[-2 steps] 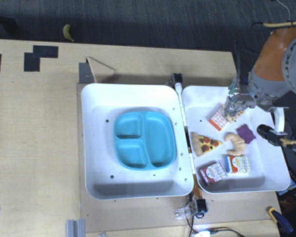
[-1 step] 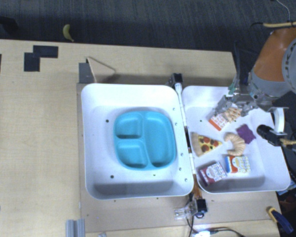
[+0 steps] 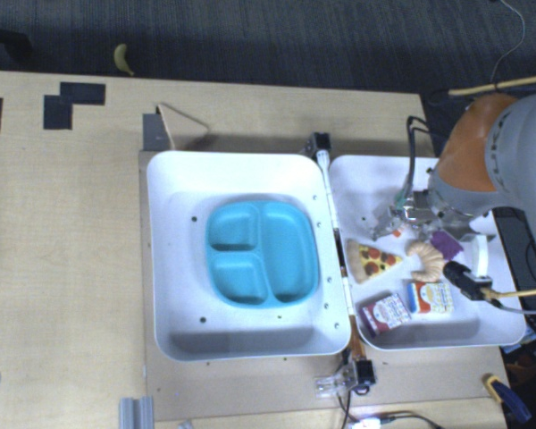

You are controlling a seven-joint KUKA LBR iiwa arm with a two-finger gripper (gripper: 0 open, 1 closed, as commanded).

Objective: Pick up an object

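Reaching in from the right, the grey arm with its orange band (image 3: 472, 146) hangs over the right-hand shallow white bin (image 3: 357, 177), and its end effector (image 3: 409, 211) sits low over the bin's upper middle. Whether it is open or closed cannot be told from this slanted view, and nothing can be seen held in it.

Just below and to the left of the end effector lies a flat toy pizza slice with red and dark toppings (image 3: 372, 261), its long axis running roughly left to right, the narrow tip pointing right. Beside that tip, directly under the end effector, is a pale tan lumpy toy (image 3: 428, 257), with a small purple piece (image 3: 445, 242) touching its upper right. Nearer the bin's front edge lie two small printed packets: a dark red and white packet (image 3: 387, 313), tilted, and just to its right a white, orange and blue packet (image 3: 431, 297).

The left-hand shallow white bin (image 3: 174, 239) holds a light blue plastic tray with three compartments (image 3: 262, 251), lying flat at its centre. Both bins rest side by side on the light wooden tabletop (image 3: 62, 266).
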